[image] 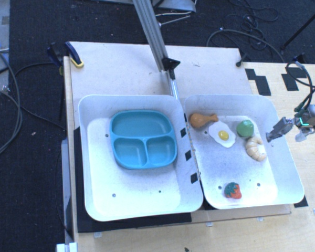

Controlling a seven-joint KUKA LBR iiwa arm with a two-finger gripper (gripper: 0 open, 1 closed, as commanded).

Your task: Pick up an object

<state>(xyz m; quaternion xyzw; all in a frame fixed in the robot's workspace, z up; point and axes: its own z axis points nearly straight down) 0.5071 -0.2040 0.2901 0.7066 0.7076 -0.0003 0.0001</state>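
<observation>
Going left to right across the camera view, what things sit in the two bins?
Blue divided plate, chicken drumstick, fried egg, strawberry, croissant.

grey claw (277,130), teal-lit wrist

One camera hangs high above the bench (210,67), looking down at a slant. It stands far enough back to take in both bins (94,193), with dark floor (26,140) beyond the bench.
</observation>
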